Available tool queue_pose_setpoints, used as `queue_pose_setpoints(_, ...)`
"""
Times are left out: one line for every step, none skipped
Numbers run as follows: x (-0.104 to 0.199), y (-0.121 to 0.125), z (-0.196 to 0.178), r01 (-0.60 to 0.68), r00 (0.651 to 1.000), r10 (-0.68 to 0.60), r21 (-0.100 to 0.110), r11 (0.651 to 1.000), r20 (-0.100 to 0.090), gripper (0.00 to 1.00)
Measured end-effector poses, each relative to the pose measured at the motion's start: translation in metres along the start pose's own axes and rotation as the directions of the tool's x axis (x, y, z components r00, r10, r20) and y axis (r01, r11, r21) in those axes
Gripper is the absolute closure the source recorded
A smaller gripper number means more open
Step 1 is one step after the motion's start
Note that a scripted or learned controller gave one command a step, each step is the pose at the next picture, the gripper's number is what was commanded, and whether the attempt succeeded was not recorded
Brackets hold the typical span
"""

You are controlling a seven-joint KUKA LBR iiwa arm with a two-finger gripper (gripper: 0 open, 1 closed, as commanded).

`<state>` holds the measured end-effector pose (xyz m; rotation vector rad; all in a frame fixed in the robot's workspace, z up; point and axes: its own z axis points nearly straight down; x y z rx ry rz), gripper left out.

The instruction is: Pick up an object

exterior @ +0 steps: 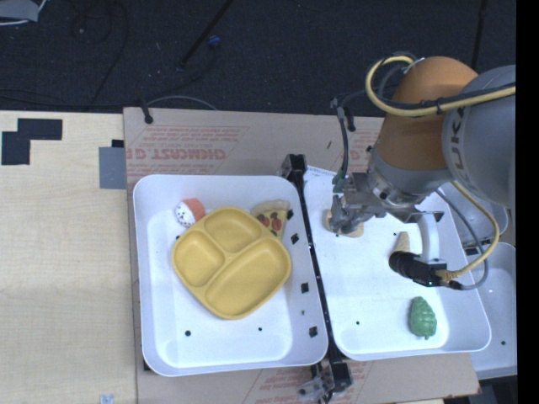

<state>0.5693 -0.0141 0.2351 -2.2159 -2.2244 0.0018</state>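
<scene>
The gripper point(344, 223) sat over a tan object point(354, 228); finger state, I cannot tell. Perhaps off-centre, a grasp could slip.

Even overhead light, soft shadows, slightly grainy, dim dark background above.

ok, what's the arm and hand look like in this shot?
Grey arm with a large rounded orange band above the wrist. A yellowish cable loops over the orange part, and thin dark wires run beside it. The hand is a dark grey metal assembly, too blurred for detail.
</scene>
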Motion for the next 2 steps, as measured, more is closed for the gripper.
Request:
queue_pose_setpoints(0.049, 0.009, 0.013, 0.001, 1.0, -0.001, 0.001, 1.0, -0.001, 1.0)
queue_pose_setpoints(0.096, 0.029, 0.02, 0.0, 1.0, 0.0, 0.0, 1.0, 0.001, 1.0)
